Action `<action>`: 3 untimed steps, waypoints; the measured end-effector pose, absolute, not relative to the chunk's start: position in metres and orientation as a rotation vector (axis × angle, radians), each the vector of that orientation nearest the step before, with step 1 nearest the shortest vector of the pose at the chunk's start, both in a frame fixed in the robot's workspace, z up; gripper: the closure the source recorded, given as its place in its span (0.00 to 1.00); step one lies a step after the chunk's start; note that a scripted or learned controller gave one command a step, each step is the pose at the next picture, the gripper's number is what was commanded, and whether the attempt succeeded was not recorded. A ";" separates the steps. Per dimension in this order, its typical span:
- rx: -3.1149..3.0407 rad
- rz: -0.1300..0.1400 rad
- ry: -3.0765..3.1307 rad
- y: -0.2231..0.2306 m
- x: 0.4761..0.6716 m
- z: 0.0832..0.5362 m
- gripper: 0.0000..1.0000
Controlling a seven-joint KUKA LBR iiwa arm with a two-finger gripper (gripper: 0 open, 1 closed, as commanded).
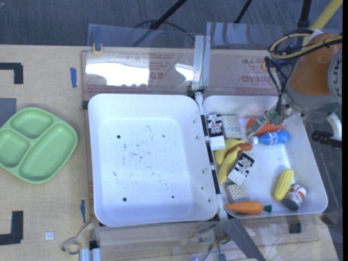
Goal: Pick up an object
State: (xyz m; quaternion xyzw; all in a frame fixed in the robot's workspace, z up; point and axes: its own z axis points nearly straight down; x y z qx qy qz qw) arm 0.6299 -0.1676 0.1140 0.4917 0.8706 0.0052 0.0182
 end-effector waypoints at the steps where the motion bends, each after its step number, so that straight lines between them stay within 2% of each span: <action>1: 1.466 0.004 2.772 -0.144 0.668 0.179 0.00; 2: 1.382 0.013 2.795 -0.160 0.673 0.141 0.00; 3: 1.070 0.003 2.948 -0.140 0.646 0.186 0.00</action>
